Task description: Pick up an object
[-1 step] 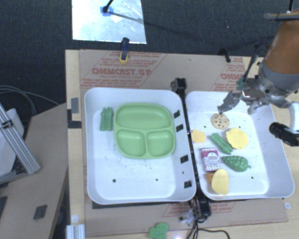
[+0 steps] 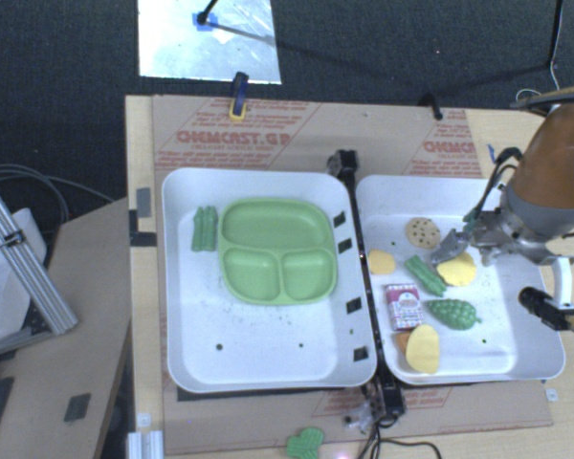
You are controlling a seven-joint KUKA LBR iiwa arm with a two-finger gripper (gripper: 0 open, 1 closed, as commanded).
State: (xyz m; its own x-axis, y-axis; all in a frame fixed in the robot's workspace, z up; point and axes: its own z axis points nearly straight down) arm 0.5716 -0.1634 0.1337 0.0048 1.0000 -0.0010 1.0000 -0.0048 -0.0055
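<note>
Here the jaws (image 2: 452, 249) hang low in the right bin (image 2: 531, 357), just beside a rounded yellow piece (image 2: 458, 273) and a ridged green pod (image 2: 425, 275). Whether they are spread or pressed together cannot be told, and nothing shows between them. The step looks like the approach; next comes a descent onto one piece. Nearby lie a speckled cookie (image 2: 422, 230) and a bumpy green cone (image 2: 453, 313). All look like smooth moulded plastic.
</note>
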